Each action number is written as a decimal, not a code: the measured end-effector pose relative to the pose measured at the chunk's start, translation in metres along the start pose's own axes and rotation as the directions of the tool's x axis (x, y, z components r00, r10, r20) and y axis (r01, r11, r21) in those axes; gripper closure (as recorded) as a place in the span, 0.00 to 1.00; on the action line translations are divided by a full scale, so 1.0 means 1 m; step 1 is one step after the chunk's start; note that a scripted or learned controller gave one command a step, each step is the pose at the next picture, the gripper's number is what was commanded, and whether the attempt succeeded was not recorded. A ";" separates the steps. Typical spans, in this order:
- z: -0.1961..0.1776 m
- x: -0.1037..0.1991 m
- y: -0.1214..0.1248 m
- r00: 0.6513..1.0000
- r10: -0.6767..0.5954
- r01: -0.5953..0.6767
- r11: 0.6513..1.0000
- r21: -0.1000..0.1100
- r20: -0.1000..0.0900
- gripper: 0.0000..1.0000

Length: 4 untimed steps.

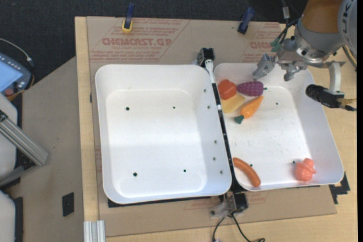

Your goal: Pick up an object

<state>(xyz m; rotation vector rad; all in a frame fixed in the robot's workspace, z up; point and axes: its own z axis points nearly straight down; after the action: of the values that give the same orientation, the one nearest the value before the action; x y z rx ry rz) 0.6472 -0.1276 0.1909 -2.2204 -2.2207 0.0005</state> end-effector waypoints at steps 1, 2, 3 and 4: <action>0.050 0.027 -0.033 1.000 -0.001 0.001 1.000 0.007 -0.002 0.00; 0.110 0.037 -0.058 1.000 0.001 -0.001 1.000 0.006 -0.002 0.00; 0.096 0.036 -0.056 1.000 0.002 -0.002 1.000 -0.002 0.001 1.00; 0.000 0.103 -0.073 1.000 -0.007 0.007 1.000 -0.010 -0.002 1.00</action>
<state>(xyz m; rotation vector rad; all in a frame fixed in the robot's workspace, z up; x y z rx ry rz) 0.5741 -0.0249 0.1908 -2.2168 -2.2330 -0.0130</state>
